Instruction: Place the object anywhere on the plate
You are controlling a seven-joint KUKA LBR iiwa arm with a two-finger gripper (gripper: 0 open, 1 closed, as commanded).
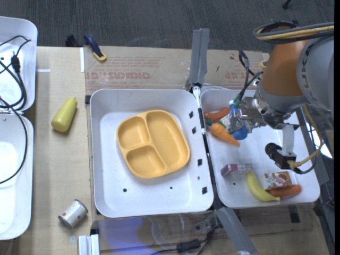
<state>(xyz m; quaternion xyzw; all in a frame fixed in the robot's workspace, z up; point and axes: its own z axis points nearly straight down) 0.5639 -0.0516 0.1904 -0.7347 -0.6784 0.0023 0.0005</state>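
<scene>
A yellow plate (153,142) with three compartments lies in the middle of the left bin (106,195). The arm hangs over the right bin (308,190), with its gripper (237,122) low at the bin's back left. Right by the gripper lie an orange carrot (223,134), a red-orange piece (217,113) and a small blue thing (240,133). I cannot make out whether anything is held. Toward the front of the right bin are a small purple box (236,169), a banana (259,189) and a snack packet (277,179) beside an orange sausage (288,191).
The arm's grey and orange body (289,73) covers the right bin's back right, and a black cable fitting (274,152) hangs below it. On the bench left of the bins lie a yellow bottle (64,115), a tin can (73,213) and a blue clamp (94,47).
</scene>
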